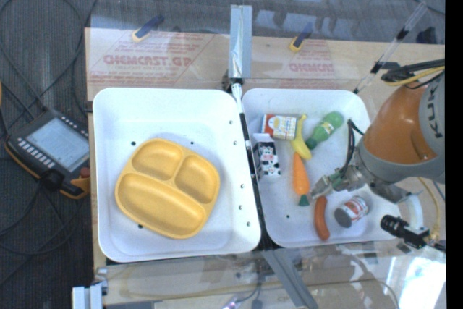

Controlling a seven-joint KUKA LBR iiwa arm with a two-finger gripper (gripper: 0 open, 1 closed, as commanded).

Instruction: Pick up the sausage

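Bench [166, 61]: pale wood, carrying two white bins side by side.
Left bin [116, 112]: holds a yellow tray.
Right bin [278, 228]: holds the small items and the gripper.
Arm [401, 137]: grey with an orange band, over the right bin's right edge.
Tray [168, 187]: three compartments, at the middle of the left bin, tilted.
Pendant [51, 145]: on the floor beyond the bench's left edge.
Bottle [323, 129]: green, near the right bin's far edge.
Carton [282, 126]: red and yellow, near the right bin's far edge, left of the bottle.
Banana [300, 145]: between carton and bottle.
Carrot [301, 174]: orange, mid-bin, below the banana.
Small box [267, 158]: black and white, by the right bin's left edge.
Can [351, 211]: on its side, near the right bin's near right corner.
Sausage [321, 218]: reddish, near the right bin's near edge, just left of the can, lying free.
Gripper [322, 187]: low over the spot between carrot and can, just above the sausage's top end; whether its fingers are spread, I cannot tell.
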